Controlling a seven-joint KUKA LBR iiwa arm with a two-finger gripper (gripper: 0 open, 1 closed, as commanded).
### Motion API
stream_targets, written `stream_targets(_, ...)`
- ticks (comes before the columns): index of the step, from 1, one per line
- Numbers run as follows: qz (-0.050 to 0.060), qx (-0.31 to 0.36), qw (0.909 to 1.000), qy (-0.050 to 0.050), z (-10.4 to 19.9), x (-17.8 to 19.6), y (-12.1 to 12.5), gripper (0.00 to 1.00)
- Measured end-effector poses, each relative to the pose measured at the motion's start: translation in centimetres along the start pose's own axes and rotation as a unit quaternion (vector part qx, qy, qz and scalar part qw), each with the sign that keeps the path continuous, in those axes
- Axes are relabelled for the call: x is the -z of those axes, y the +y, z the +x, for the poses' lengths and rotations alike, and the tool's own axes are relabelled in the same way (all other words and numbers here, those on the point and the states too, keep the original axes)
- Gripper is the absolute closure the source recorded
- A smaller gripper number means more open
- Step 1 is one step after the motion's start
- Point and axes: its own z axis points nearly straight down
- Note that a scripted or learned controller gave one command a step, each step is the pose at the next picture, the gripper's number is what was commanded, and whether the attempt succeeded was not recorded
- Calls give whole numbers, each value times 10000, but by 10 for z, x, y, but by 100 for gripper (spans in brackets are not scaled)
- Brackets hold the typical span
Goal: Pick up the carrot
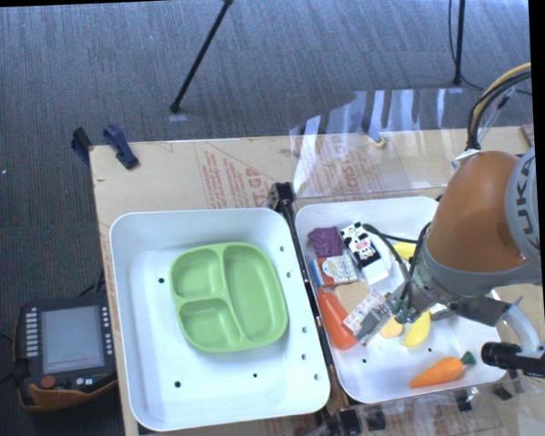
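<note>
Right bin [354, 386], arm [478, 224] low, carrot [440, 370] beside

The arm [505, 219] enters from the right of the camera view. Its most prominent section is a broad, rounded orange band [473, 225] with a smooth, glossy finish. Beside this band sits a grey casing bearing part of dark lettering, cut off at the edge. Below the orange section, the wrist is a grey cylindrical housing. Yellow and black cables [494, 96] loop above the arm. The gripper [385, 312] is a metallic grey assembly, its details blurred.
</note>
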Motion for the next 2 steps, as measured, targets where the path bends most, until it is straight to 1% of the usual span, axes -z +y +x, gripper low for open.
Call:
stream_targets(1, -13, -655, 9979, -7, 40, 3, 53, 100)
stream_targets(2, -6, 795, 9968, -8, 28, -13, 20, 100)
